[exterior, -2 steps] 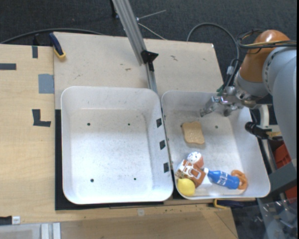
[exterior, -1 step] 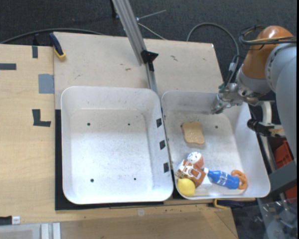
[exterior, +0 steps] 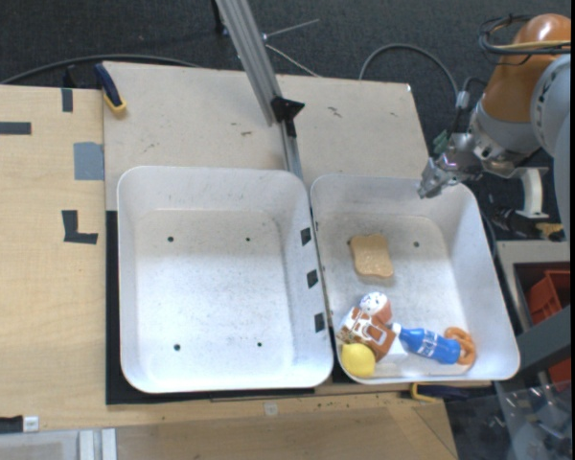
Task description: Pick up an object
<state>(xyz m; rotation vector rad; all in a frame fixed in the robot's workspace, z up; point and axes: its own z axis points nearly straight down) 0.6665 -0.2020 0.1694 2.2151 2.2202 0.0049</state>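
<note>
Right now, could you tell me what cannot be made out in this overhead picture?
- The grey two-finger tool, over the right white plastic bin's far rim: too small to judge.
- The orange-and-white toy and blue-and-orange toy: bunched together, too small to identify.
- The yellow ball: partly hidden by the orange-and-white toy.

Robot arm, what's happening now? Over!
Gripper above right bin's far corner, holding nothing. Tan block and toy pile untouched. Path clear.

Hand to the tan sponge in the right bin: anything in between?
Nothing. In the camera view, just bare white floor of the right bin separates the hand, at the bin's far rim, from the tan sponge.
</note>
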